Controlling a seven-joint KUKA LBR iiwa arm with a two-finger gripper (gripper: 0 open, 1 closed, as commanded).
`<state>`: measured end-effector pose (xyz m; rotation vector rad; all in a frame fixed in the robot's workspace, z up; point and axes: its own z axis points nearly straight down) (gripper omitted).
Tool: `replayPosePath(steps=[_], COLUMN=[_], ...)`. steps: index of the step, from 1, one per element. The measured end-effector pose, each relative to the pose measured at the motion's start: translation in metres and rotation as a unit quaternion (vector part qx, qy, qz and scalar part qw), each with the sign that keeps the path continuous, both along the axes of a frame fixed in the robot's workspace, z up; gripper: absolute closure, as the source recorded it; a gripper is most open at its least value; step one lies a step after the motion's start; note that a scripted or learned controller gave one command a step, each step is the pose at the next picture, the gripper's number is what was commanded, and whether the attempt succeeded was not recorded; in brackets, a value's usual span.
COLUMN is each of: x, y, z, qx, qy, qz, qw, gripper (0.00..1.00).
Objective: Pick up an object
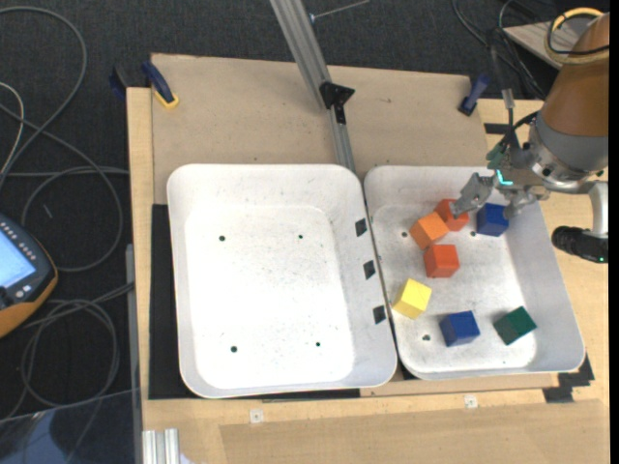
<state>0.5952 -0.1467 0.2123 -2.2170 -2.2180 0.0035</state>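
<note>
Blocks sit scattered in the right bin [551, 288] on my desk [242, 114]: an orange block [430, 228], a red-orange one [442, 259], a yellow one [414, 298], a blue block [459, 328] and a green block [515, 325] nearer me. My gripper [493, 193] hangs over the bin's far side, just beside another blue block [492, 220]; I cannot tell whether the fingers are released or clenched. The left bin [193, 191] lies alongside.

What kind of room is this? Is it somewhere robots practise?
Probably a robot lab. A robot arm reaches over two white bins on a wooden bench, coloured blocks lie in one bin, and cables trail across the floor.
</note>
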Motion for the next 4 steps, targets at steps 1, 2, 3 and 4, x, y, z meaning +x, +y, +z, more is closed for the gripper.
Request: replayPosePath(steps=[1, 2, 3, 4], x=[0.001, -0.009, -0.015, -0.015], y=[0.000, 0.004, 0.001, 0.001], z=[0.003, -0.049, -0.111, -0.113], qx=[-0.0006, 0.0000, 0.0002, -0.0004], qy=[-0.002, 0.001, 0.001, -0.001], qz=[0.000, 0.000, -0.001, 0.000], qw=[1.0000, 1.0000, 1.0000, 1.0000], gripper=[0.00, 0.00, 0.00, 0.00])
